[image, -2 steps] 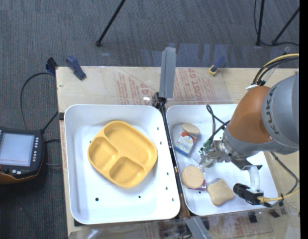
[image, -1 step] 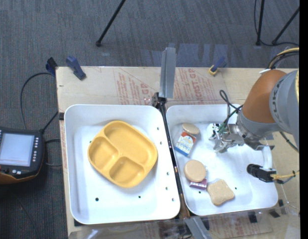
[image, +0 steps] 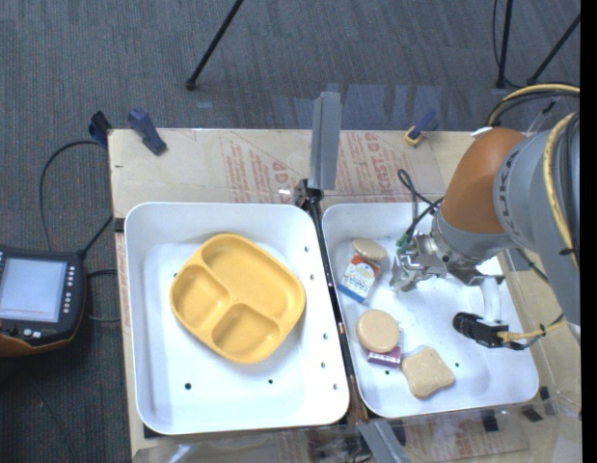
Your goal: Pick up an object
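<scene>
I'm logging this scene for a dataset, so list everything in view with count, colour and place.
Shallow plastic bins: 2, white, side by side on the bench.
Divided plastic plate: 1, yellow, left bin.
Small printed carton: 1, white and blue, right bin near its left wall.
Round biscuit-like disc: 1, tan, right bin.
Toast-shaped slice: 1, tan, right bin front.
Handheld control pendant: 1, black and orange, floor at left.
Gripper: 1, metallic, over right bin.

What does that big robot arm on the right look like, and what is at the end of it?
The arm is thick, rounded and grey, with a bulging orange band above the wrist. Yellow and black cables loop along its outside. At its end sits a small metallic gripper with green touches and thin black wires running to it, much slimmer than the arm itself.
</scene>
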Robot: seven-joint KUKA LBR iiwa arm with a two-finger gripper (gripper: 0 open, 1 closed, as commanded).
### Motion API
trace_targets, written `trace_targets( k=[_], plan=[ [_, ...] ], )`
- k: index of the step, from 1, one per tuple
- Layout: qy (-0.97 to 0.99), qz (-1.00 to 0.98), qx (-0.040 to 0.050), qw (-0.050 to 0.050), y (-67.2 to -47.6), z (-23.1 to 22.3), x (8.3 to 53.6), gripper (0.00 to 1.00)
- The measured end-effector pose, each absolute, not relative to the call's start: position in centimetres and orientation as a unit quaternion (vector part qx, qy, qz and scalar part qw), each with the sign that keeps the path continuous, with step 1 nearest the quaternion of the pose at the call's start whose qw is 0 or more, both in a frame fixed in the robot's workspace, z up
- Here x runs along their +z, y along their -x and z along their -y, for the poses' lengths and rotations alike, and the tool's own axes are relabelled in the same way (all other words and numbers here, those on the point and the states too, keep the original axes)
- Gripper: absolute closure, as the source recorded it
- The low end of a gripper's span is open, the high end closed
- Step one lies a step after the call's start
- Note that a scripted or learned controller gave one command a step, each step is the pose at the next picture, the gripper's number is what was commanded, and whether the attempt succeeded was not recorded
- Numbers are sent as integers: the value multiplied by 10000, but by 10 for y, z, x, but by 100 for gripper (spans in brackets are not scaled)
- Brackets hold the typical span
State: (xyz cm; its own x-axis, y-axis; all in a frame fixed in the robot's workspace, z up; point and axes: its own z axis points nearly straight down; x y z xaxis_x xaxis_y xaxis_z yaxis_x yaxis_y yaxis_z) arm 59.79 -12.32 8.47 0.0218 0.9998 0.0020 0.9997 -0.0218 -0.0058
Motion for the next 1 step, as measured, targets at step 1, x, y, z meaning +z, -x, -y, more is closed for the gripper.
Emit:
trace_targets(
  k=[1],
  plan=[
    [6686, 7436, 9, 8, -629, 199, 86, 100]
  ],
)
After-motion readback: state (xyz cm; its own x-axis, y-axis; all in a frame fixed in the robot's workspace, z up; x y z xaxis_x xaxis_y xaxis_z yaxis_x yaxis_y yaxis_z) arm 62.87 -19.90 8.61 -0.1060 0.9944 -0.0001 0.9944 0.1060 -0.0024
